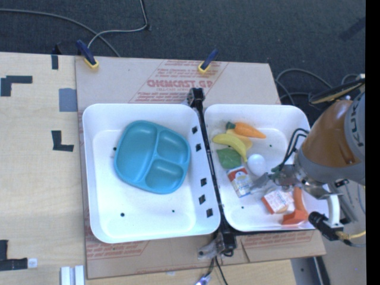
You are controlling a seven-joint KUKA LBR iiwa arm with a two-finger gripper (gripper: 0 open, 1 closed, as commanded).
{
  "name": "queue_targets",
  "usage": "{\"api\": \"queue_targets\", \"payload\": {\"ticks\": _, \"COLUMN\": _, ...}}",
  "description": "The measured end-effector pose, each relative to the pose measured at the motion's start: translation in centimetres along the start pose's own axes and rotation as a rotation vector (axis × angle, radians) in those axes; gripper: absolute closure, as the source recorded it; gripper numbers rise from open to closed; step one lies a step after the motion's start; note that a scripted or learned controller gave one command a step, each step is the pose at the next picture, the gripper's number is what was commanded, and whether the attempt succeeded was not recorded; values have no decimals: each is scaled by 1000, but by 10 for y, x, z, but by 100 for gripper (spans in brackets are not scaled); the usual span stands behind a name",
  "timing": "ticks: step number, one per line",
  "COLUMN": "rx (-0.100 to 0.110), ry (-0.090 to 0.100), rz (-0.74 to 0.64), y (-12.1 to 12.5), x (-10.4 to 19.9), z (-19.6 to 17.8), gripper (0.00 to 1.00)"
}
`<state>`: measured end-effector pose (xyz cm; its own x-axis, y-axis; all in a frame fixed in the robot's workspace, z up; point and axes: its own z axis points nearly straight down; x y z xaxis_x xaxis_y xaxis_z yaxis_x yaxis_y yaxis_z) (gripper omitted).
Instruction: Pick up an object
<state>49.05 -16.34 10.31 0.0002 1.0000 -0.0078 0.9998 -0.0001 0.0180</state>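
The right bin (270, 113) holds several small items: an orange carrot (247, 130), a yellow banana (231, 142), a green piece (228, 157), a white egg (256, 162), a red-and-white packet (239, 180), an orange-and-white packet (276, 202) and an orange piece (296, 209). My gripper (261, 183) reaches in from the right, low over the bin's middle, just below the egg and right of the red-and-white packet. The arm's wrist hides part of the bin's right side.
The left bin (98, 159) holds a blue divided plate (152, 156). A black divider (205, 159) runs between the bins. Both bins rest on a cardboard sheet (172, 82) held by yellow-and-blue clamps at its far edge. Cables run behind the bench.
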Motion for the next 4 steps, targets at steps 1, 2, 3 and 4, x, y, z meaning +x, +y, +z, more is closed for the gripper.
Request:
{"api": "queue_targets", "payload": {"ticks": 1, "rx": 11, "ry": 7, "rz": -2, "y": -5, "x": 63, "z": 16, "gripper": 0}}
{"api": "queue_targets", "payload": {"ticks": 2, "rx": 13, "ry": 6, "rz": -1, "y": 58, "x": 53, "z": 18, "gripper": 0}}
{"api": "queue_targets", "payload": {"ticks": 3, "rx": 15, "ry": 6, "rz": -1, "y": 100, "x": 56, "z": 18, "gripper": 0}}
{"api": "queue_targets", "payload": {"ticks": 4, "rx": 16, "ry": 5, "rz": -2, "y": 100, "x": 56, "z": 9, "gripper": 100}}
